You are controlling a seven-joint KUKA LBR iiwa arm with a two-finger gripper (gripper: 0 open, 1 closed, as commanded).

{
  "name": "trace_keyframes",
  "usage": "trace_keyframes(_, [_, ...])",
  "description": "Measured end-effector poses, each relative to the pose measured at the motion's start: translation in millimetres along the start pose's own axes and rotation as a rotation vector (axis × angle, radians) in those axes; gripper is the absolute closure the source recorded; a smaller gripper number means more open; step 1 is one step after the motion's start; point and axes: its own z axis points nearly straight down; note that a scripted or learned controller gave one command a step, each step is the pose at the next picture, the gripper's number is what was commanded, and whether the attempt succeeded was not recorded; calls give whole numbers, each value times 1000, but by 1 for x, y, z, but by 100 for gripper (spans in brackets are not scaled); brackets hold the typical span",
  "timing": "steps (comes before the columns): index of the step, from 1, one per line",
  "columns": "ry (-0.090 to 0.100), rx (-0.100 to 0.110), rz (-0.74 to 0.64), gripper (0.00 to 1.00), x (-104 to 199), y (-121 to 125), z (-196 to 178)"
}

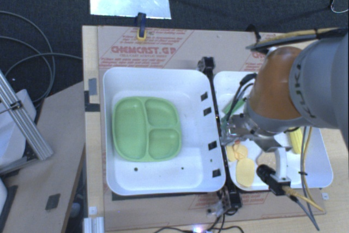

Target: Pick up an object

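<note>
Arm (283,90) hangs low over right bin (326,172), presumably reaching for the yellow pieces (242,163) at its 7 o'clock. Wrist hides the jaws; state cannot be told. Green tray (146,128) lies in left bin (163,80).

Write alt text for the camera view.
A grey robot arm with an orange band reaches from the right over the right white bin, above pale yellow pieces. The left white bin holds a green divided plate.

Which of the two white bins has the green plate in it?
The left bin, away from the arm. The green divided plate lies flat inside it; the right bin holds yellow pieces instead.
</note>
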Motion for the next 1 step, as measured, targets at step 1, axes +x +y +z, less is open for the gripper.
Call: trace_keyframes(1, [-3,-10,7,100,-37,7,-46])
